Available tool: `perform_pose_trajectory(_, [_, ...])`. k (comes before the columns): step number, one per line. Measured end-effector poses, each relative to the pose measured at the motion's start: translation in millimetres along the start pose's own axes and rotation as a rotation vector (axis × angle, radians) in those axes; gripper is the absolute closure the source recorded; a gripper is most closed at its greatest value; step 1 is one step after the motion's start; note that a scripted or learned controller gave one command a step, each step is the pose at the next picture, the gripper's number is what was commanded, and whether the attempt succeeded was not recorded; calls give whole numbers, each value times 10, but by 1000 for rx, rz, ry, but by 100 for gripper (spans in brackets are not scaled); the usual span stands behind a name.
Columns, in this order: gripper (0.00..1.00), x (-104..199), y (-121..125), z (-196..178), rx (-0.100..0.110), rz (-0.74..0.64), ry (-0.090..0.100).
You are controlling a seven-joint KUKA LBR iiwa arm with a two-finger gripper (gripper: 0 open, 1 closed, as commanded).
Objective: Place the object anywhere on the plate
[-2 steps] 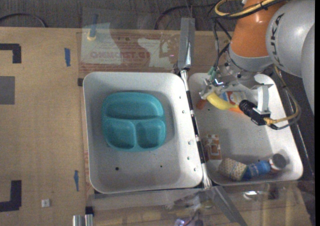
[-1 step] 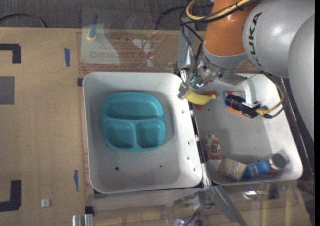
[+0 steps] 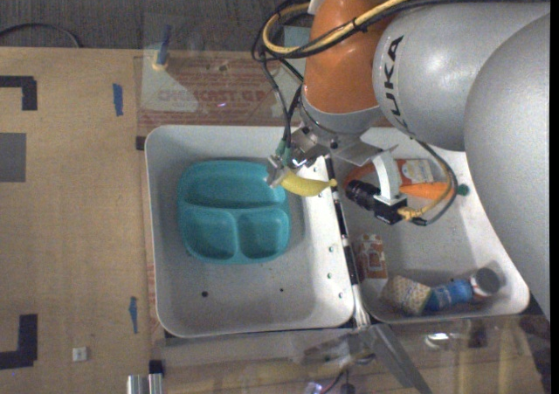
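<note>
Risk sits mainly at the plate's right edge. The gripper (image 3: 288,165), just above the middle of the frame, appears clamped on a yellow object (image 3: 304,183), banana-like, which juts out to the right below the fingertips. Both hang over the upper right corner of the teal plate (image 3: 229,209), a three-compartment dish lying in the left bin (image 3: 253,305). Since most of the yellow object looks to lie past the plate's rim, toward the divider between the bins, a release here could drop it onto the bin floor or leave it tipping off the rim. The right bin (image 3: 454,296) holds a blue bottle (image 3: 458,292) and other small items, well apart from the plate.
</note>
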State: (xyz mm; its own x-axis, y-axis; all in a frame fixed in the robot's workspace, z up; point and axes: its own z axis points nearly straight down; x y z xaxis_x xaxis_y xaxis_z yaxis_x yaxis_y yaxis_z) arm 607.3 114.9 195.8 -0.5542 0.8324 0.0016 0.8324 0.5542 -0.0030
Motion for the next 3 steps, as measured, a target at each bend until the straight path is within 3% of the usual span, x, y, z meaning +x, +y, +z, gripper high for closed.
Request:
perform_pose_trajectory(1, [100, 379, 357, 95, -2, -39, -2])
perform_pose_trajectory(2, [100, 879, 356, 559, 3, 185, 0])
perform_pose_trajectory(3, [0, 877, 357, 557, 2, 186, 0])
